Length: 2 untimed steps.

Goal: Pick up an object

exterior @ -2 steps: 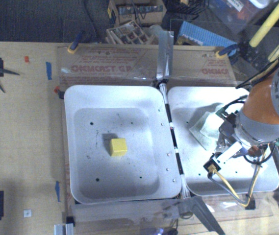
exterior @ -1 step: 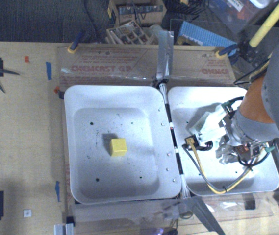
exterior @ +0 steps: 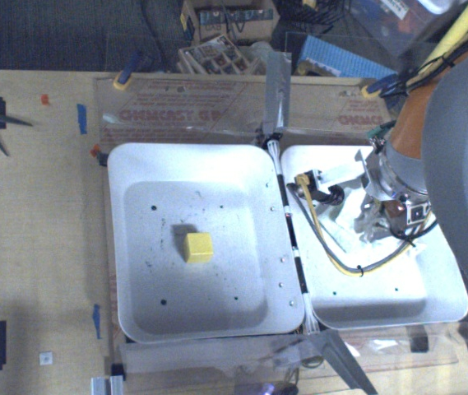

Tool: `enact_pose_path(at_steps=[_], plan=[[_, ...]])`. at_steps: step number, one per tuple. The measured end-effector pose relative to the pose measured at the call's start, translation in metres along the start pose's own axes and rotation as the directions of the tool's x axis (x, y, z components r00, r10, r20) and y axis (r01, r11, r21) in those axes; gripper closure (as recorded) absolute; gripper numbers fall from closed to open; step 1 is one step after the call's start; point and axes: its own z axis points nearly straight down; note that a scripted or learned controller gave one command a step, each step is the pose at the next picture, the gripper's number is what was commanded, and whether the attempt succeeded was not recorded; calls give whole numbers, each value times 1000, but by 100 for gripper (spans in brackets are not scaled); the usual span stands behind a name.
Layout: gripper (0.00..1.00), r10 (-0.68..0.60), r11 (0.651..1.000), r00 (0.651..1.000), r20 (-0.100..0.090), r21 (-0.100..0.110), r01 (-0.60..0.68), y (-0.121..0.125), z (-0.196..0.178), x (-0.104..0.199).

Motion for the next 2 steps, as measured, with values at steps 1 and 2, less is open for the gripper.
enact_pose_path(at_steps=[1,2], plan=[[100,0,1000,1000,2,2,0,15,40,25],[100,-6,1000,1000,-3,-1,6,22,40,122]])
